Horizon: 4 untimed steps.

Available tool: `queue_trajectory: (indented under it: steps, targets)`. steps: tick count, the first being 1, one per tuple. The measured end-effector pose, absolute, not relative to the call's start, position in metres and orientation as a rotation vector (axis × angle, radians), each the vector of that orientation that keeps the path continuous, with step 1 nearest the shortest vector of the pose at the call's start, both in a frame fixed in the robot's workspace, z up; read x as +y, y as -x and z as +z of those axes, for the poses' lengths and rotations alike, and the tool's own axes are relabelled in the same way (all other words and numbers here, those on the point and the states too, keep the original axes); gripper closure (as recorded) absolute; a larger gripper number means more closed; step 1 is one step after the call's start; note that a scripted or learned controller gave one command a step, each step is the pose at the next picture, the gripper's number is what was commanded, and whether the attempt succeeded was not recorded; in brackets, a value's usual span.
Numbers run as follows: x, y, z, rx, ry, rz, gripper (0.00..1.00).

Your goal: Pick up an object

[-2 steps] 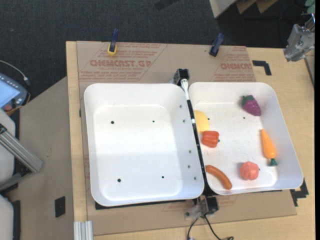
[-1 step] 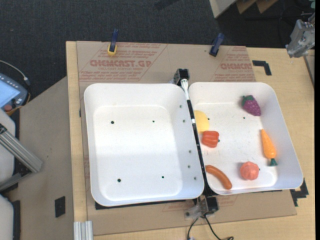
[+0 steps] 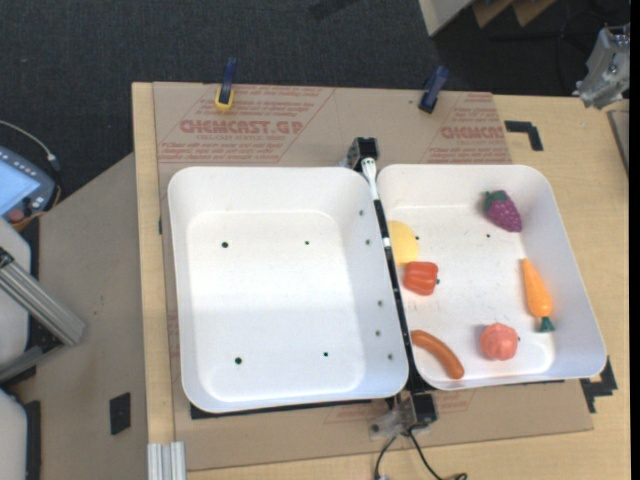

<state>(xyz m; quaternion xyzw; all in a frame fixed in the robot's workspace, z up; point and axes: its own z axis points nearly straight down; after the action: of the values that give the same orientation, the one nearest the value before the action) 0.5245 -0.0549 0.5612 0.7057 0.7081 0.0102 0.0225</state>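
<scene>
- Two shallow white bins are set side by side on a brown board: the left bin and the right bin, their inner rims touching along a dark seam.
- All the toy foods are held in the right bin.
- A purple bunch of grapes is seen near that bin's far right corner.
- An orange carrot is laid along the right wall, its green tip toward the near side.
- A pink round fruit (possibly a peach or strawberry; it cannot be told) is placed near the front wall, just left of the carrot's tip.
- A brown sausage is laid at a slant in the near left corner.
- A red pepper is found against the left wall, with a yellow piece just behind it, touching or nearly so.
- A grey metal part is seen at the upper right edge, well apart from both bins; whether it is the gripper, and how any hand is set, cannot be told.
- Two clamps are fixed on the board's far edge.
</scene>
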Motion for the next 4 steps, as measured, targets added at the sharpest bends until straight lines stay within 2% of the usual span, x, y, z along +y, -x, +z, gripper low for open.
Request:
queue_trajectory:
  steps: [4]
  targets:
    - [-0.054, -0.527, 0.604, 2.181, -2.171, 0.046, 1.0]
